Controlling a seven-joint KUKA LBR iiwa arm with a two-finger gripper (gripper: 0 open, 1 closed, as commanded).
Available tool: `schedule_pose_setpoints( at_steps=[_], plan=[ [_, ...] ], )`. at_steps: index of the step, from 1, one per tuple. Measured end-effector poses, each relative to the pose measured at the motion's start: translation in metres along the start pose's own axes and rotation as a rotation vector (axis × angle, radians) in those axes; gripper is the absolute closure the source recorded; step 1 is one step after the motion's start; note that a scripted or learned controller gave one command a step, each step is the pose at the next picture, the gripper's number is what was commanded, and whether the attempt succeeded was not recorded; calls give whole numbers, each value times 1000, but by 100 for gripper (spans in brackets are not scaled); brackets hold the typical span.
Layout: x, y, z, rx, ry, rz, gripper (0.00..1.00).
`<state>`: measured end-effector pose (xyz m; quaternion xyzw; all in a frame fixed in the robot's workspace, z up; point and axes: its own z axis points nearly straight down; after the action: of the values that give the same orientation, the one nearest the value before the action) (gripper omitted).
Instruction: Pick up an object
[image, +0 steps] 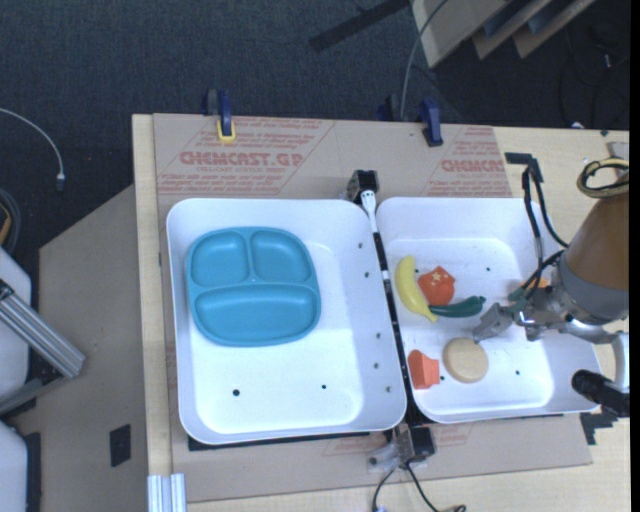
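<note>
Inside the right-hand shallow white bin (500, 395), toward its left half, lies a small cluster of toy food. The yellow plastic banana (411, 290) sits nearest the bin's left wall, its long axis running roughly from 12 o'clock to 5 o'clock, with the upper tip pointing at 12 and the lower tip curving away toward the bin's middle. Just beside it at 3 o'clock is a red-orange toy pepper-like piece (437, 285), touching or nearly touching the banana. A dark green elongated vegetable piece (462, 307) lies below that, its long axis close to horizontal, one end meeting the banana's lower tip and the other pointing at 3 o'clock toward the gripper. At 6 o'clock from the green piece rests a round beige bun-shaped piece (465, 360), and just beside that, at 9 o'clock, a small orange wedge-shaped block (424, 369) sits against the bin's left wall.

The grey metal two-finger gripper (497, 320) reaches in from 3 o'clock, its tip just above the beige round piece and near the right end of the green piece. Nothing is seen between its fingers, and whether they are spread or closed cannot be told.

Well apart, at 9 o'clock, the left-hand white bin (340, 400) holds a blue three-compartment plastic plate (255, 285) in its upper left part.
</note>
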<state>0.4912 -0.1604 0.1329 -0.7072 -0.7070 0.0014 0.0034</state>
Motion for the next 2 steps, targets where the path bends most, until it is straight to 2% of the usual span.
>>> schedule_pose_setpoints(
  at_steps=[1,2],
  plan=[
    [1,2,47,-8,2,1,0],
    [1,4,33,-18,-2,-1,100]
  ],
)
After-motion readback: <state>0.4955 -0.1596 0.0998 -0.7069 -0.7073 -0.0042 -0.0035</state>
